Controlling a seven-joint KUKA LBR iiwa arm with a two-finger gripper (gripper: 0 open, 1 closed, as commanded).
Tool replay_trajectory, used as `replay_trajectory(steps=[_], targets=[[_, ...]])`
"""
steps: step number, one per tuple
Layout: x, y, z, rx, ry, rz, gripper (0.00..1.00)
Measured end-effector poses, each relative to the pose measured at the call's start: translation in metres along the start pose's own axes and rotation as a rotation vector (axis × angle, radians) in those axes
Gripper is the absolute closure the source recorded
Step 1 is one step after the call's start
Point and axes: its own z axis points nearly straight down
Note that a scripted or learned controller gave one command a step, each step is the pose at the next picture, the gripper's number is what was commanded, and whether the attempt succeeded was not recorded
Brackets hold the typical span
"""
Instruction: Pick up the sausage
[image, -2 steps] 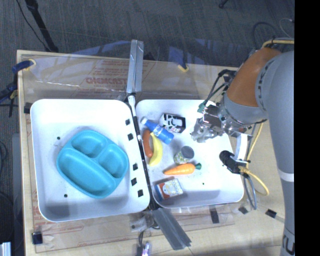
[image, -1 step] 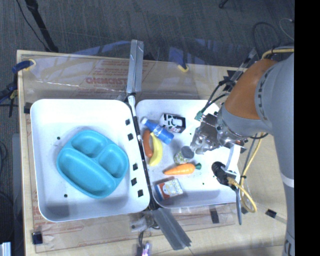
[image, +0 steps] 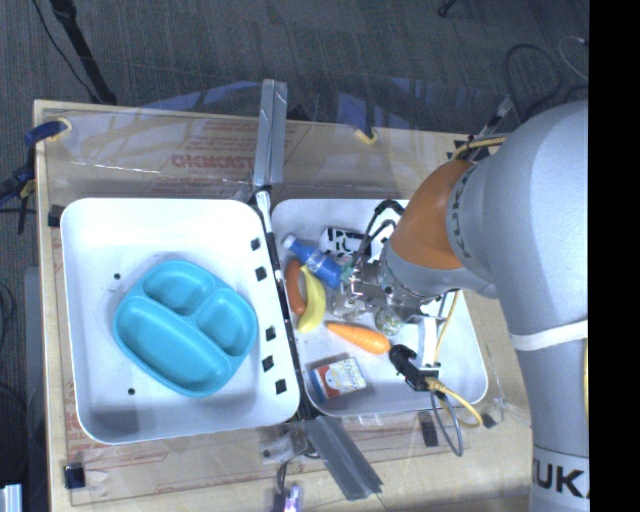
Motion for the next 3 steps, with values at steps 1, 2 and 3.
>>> replay_trajectory(steps=[1,2,3], targets=[[0.028,-0.041,-0.001,-0.002,0.0,0.021,1.0],[0.1,-0.032,-0.101,-0.005,-0.001,-0.256,1.0],[0.081,0.101,-0.014,-0.014,-0.002,-0.069,1.0]])
